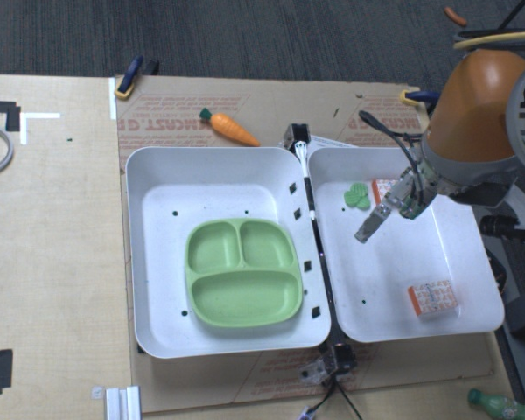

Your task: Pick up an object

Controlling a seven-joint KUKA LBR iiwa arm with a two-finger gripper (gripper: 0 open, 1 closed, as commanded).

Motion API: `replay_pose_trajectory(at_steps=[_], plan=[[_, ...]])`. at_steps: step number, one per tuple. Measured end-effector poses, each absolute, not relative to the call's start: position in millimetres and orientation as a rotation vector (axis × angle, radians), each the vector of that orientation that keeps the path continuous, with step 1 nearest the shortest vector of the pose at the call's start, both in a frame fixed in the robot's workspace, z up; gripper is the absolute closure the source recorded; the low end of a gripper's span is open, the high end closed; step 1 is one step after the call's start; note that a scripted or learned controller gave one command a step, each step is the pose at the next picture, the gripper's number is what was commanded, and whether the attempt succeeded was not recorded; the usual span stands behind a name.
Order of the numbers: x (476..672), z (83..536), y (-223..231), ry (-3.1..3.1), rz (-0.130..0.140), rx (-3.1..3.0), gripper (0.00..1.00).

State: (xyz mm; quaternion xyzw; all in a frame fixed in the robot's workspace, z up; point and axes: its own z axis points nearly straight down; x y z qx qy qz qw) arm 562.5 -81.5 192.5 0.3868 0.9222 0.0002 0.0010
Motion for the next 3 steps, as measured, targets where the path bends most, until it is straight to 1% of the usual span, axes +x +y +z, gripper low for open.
replay_pose_trajectory(at_steps=[1, 2, 3], plan=[[606.1, 154.8, -110.8, 2.905, 0.000, 1.187, 0.00], [642.1, 93.2, -112.0, 3.061, 0.001, 0.685, 0.00], [642.6, 93.0, -97.5, 3.123, 0.001, 0.312, 0.00]])
